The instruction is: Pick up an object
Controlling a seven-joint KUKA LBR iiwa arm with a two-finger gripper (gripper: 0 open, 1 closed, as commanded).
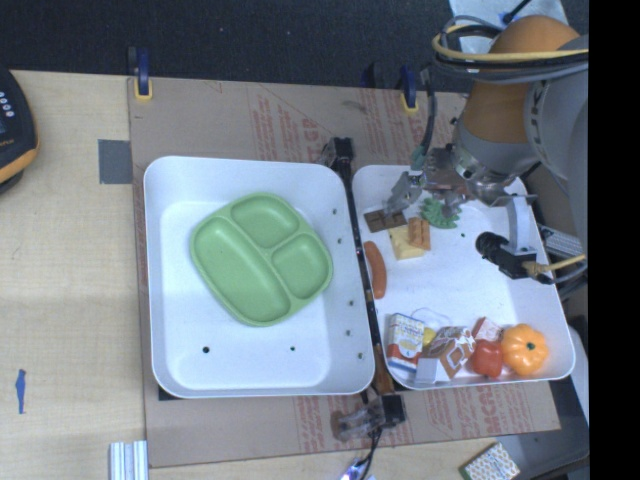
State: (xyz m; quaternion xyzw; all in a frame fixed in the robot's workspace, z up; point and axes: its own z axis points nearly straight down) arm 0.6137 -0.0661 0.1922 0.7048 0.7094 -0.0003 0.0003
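My gripper (424,194) hangs over the far end of the right bin (455,288), its fingers open with nothing held between them. Just under and right of it lies a small green leafy toy (440,213). A brown flat piece (377,220) lies to its left, and a yellow-and-tan wedge (410,239) sits a little nearer. A reddish sausage (375,269) lies along the bin's left wall. At the near end sit a small carton (404,335), a red pepper (487,359) and an orange pumpkin (525,349).
The left bin (180,348) holds a green divided plate (262,258). Clamps stand between the bins at the far (341,152) and near (372,416) ends. The arm's orange band (520,68) looms over the right bin's far right corner.
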